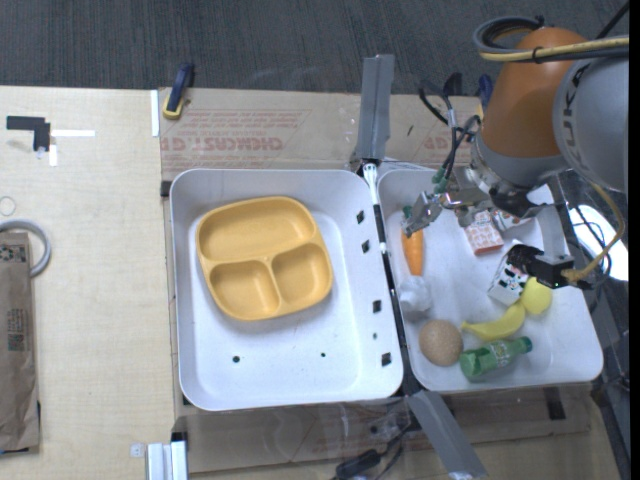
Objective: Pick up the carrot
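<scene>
The carrot (413, 251) lies along the right bin's (575, 368) left wall, my claw (424, 215) poised at its top end; I cannot tell its opening. Crowded by that wall, I might slip off the tapered tip.

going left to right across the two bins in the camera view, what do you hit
yellow divided plate → carrot → brown egg-shaped ball → green bottle → small yellow fruit
</scene>
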Controlling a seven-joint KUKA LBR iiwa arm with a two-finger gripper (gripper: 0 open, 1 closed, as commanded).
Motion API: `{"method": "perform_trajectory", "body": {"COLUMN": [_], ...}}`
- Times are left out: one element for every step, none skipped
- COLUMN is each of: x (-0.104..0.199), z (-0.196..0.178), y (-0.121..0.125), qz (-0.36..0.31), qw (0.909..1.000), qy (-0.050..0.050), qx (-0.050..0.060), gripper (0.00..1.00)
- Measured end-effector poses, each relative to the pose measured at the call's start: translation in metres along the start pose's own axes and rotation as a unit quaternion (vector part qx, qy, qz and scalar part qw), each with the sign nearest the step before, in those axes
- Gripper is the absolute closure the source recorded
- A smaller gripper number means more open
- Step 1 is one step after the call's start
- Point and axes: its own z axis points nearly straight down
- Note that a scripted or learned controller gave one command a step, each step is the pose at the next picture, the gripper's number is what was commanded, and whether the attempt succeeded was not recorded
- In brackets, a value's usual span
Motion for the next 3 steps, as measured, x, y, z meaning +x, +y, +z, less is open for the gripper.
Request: {"method": "perform_trajectory", "body": {"x": [-0.015, 0.007, -0.004], "z": [0.0, 0.0, 0.0], "y": [-0.009, -0.006, -0.01], "qz": [0.001, -0.038, -0.051], "qw": [1.0, 0.9993, 0.9987], "qy": [0.0, 0.0, 0.0], "qx": [0.001, 0.001, 0.001], "gripper": [0.0, 0.0, 0.0]}}
